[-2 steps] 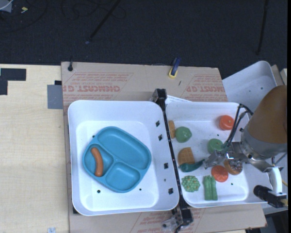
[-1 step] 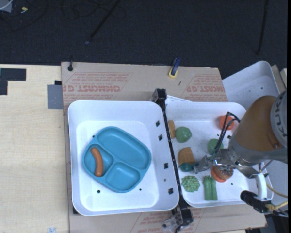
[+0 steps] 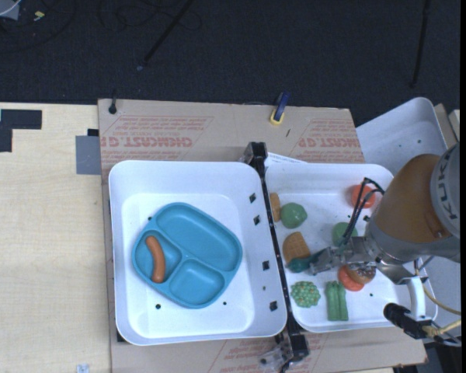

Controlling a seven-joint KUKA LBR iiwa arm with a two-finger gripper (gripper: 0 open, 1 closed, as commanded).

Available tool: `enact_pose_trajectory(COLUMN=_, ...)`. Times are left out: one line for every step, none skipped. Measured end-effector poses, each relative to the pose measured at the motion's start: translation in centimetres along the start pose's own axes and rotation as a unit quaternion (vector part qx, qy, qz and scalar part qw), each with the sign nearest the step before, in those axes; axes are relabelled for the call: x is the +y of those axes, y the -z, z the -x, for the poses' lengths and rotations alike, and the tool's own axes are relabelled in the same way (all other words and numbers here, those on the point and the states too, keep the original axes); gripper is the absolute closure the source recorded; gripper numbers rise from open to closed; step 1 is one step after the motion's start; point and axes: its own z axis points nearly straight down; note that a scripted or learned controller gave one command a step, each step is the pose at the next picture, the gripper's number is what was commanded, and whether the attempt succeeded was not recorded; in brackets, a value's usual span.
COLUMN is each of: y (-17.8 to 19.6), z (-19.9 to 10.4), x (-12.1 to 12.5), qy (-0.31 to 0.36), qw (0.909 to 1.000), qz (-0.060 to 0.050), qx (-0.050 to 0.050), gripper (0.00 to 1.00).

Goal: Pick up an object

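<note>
Near edge, right bin [image 3: 318, 323]: green block [image 3: 337, 301] lies along the bin's near wall; a green bumpy round piece [image 3: 304, 293] lies just to its left.
Gripper [image 3: 335, 260]: low over the middle of the right bin, arm [image 3: 415, 208] entering from the right with its orange band above the wrist. Cannot tell whether the fingers are open or closed, and nothing is seen gripped between them.
Beside gripper: red-orange round object [image 3: 352, 277] just under the wrist on the near side; a dark teal piece [image 3: 298, 265] at the gripper's left end, contact unclear.
Middle, right bin: orange ridged object [image 3: 296, 245] near the divider wall, just behind the teal piece; green round object [image 3: 293, 214] behind that; a light green object [image 3: 342, 230] partly hidden by the arm.
Far side, right bin: small tan piece [image 3: 274, 206] against the divider wall; red object [image 3: 357, 195] toward the far right corner, partly covered by a cable.
Left bin [image 3: 132, 181]: blue compartment plate [image 3: 188, 253] in the centre, an orange sausage-shaped piece [image 3: 156, 258] lying in its left compartment.
Desk [image 3: 39, 239]: both bins rest on a cardboard sheet [image 3: 186, 134]; a blue-and-yellow clamp [image 3: 279, 109] sits at the sheet's far edge.
</note>
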Motion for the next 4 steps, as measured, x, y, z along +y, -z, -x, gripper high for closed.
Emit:
enact_pose_trajectory(y=1.4, z=0.5, x=0.2, qy=-0.005, qw=1.0, qz=0.005, qx=-0.004, gripper=1.0)
enact_pose_trajectory(y=7.5, z=1.2, x=0.0, qy=-0.002, qw=1.0, qz=-0.006, qx=0.004, gripper=1.0)
enact_pose_trajectory(y=13.4, z=1.5, x=-0.6, qy=0.001, qw=1.0, qz=-0.005, qx=0.004, gripper=1.0)
enact_pose_trajectory(y=13.4, z=1.5, x=-0.6, qy=0.001, qw=1.0, qz=-0.008, qx=0.005, gripper=1.0)
